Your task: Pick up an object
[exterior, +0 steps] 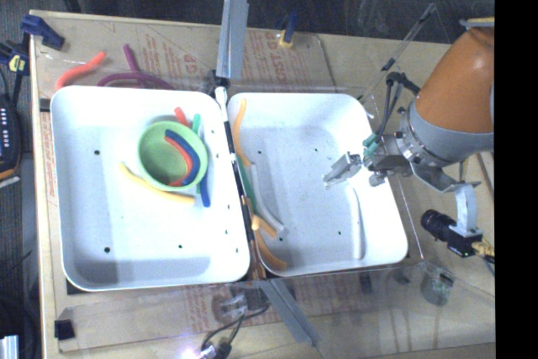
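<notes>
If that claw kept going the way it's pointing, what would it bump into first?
The gripper points left and down over the right bin. Most likely it would meet that bin's bare white floor first; the orange and white strips along the left wall lie farther on. Depth is unclear.

Faint reddish printing runs across the brown surface of the table, just above the upper rims of the two white bins, but the letters are too small and blurred to read. More of the same faded print shows on the table below the bins' lower rims, equally unreadable. No legible word, number, brand or sign stands on the left bin, the right bin or anything lying in them.
</notes>
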Controlling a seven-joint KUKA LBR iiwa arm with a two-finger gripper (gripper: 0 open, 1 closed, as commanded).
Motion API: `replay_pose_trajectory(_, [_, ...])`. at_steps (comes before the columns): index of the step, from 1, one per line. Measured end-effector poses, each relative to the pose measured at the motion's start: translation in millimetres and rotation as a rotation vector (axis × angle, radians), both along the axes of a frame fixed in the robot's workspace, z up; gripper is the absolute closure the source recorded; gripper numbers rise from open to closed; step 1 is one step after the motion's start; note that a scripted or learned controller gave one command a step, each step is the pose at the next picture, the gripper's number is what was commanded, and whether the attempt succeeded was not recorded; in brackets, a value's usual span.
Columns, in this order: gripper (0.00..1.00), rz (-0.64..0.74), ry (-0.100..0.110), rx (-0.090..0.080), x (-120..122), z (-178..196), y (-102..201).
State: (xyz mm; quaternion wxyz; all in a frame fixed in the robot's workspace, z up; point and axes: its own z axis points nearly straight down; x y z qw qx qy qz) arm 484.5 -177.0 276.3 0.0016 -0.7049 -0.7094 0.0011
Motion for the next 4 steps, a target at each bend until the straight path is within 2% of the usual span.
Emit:
replay_pose_trajectory(1, [0.00,0.165,-0.003,-0.001,15.8,-113.3,77.9])
replay_pose_trajectory(2, [0.00,-0.027,-0.001,-0.002,66.2,-136.8,78.3])
replay_pose_trajectory(3, [0.00,-0.161,-0.001,0.000,126.2,-124.6,51.2])
replay_pose_trajectory(4, [0.00,-0.304,-0.003,0.000,157.0,-47.4,-10.8])
